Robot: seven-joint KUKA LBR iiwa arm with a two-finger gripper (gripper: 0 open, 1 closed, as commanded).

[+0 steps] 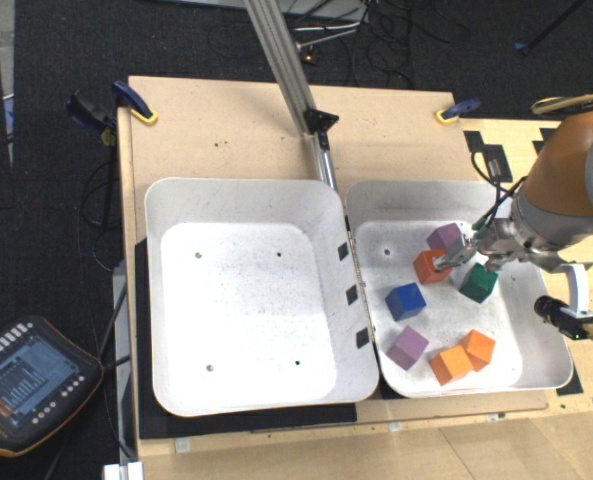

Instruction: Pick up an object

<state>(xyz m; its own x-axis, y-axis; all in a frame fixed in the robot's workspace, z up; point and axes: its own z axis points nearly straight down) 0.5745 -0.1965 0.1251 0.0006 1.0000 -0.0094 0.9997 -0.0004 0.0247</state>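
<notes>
Several small blocks lie in the right white bin [536,373]. My gripper [463,255] reaches in from the right and hangs low among three of them: a purple block [443,237] just to its upper left, a red block [430,266] right at its left tip, and a dark green block [478,283] just below it. A blue block [405,300] sits further left. Near the front lie a second purple block [408,347] and two orange blocks [449,365] [479,348]. The wrist hides part of the bin's right side.
The left white bin [161,298] sits beside the right one, a raised rim between them. A slanted metal pole [291,78] comes down at the back to the bins' junction. Clamps hold the wooden board's far corners. A teach pendant [26,383] lies off the bench at lower left.
</notes>
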